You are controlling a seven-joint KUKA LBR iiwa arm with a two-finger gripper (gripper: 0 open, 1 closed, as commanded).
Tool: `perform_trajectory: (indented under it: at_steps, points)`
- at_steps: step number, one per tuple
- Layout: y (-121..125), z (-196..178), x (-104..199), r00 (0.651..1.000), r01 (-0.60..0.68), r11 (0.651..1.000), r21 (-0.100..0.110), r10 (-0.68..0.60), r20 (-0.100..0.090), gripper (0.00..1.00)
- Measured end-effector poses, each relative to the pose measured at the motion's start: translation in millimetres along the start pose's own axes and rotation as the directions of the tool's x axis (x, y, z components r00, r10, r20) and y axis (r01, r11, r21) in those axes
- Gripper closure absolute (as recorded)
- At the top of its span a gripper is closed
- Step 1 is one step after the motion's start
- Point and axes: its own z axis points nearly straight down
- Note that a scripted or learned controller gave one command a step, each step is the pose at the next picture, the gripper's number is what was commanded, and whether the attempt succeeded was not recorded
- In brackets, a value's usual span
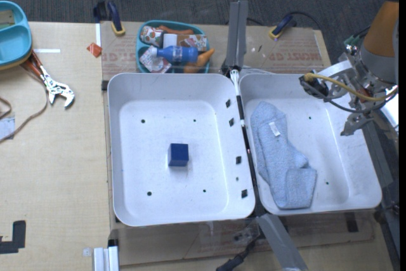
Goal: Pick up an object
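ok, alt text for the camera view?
Two white bins side by side on a bench: the left bin holds a blue block, the right bin a grey cloth. The robot arm hangs over the right bin's far right edge.

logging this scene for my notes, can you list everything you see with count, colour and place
cube: 1, blue, middle of the left bin
cloth: 1, light blue-grey, crumpled, left part of the right bin
bins: 2, white, side by side on the bench
tub of small items: 1, teal, behind the left bin
wrench: 1, silver, bench far left
tray: 1, light blue, far left edge
clamps: 2, blue and yellow, bench back edge
arm: 1, grey with orange band, right edge
pincer: 1, over the right bin's right rim
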Motion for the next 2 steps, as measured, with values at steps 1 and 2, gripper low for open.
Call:
perform_trajectory:
  at_steps: [1, 2]
  points:
    - [48.6, 19.8, 8.8, 1.000, 0.001, 1.000, -0.001, -0.001, -0.002, 0.00]
    - [76.9, 10.7, -4.7, 1.000, 0.016, 1.000, -0.001, -0.016, -0.003, 0.00]
